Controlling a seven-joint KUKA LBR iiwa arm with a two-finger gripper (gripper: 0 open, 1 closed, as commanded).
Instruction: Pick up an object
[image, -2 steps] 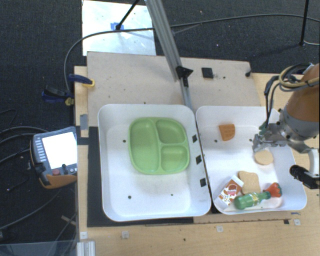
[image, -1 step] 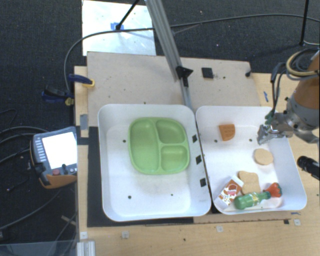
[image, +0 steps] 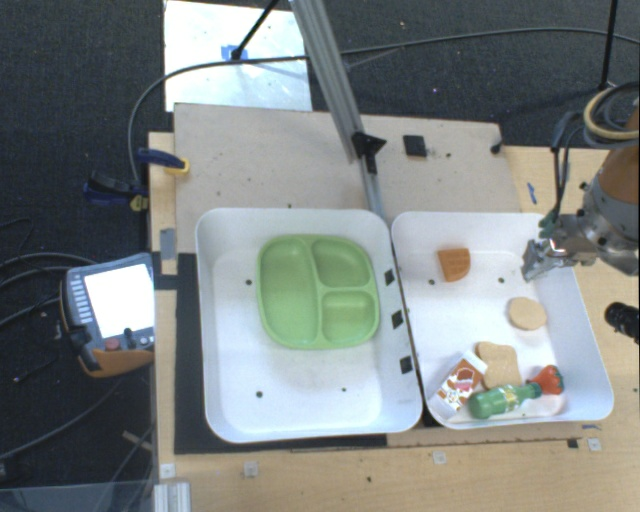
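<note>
The gripper (image: 541, 256) hangs over the right rim of the right bin (image: 420, 300), and its small metal tip is too blurred to say whether it is open or closed; nothing shows in it. No object is picked yet, so the step in hand looks like choosing a target and lining up above it.

The best choice is probably the round cookie (image: 526, 314), which lies alone on bare floor just near of the gripper, apart from its neighbours. A straight descent with the jaws straddling its edges should do; being flat, it needs a low grasp, close to the bin floor. It is pale tan and disc-shaped.

The orange wedge (image: 454, 263) sits well left of the gripper, also isolated. At the near side, a toast slice (image: 499, 362), green bottle (image: 505, 399), red piece (image: 548, 379) and packet (image: 459, 384) crowd together, harder to separate. The left bin (image: 225, 320) holds a green tray (image: 318, 290).
</note>
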